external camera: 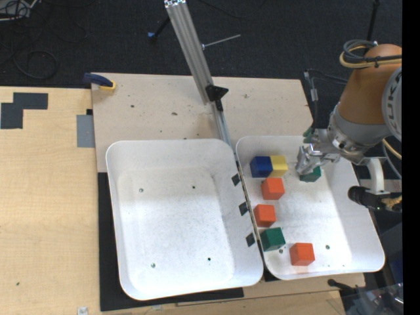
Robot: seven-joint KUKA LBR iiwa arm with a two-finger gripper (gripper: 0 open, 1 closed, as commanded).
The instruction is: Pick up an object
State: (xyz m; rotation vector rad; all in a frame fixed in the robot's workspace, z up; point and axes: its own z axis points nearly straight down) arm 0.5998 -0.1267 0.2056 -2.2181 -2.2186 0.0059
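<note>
No writing is legible; in the right bin (367,238), the gripper (308,169) is clamped on a green block (312,174), lifted beside blue (260,166) and yellow (279,164) blocks.

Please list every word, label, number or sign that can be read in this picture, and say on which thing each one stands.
No text here can be read.
The arm bears part of a dark marking on its grey casing, cut off at the picture's edge: unreadable.
The tip of the slanted metal rail bears a small checkered marker, a pattern without letters.
The blocks and both bins bear no writing.
</note>
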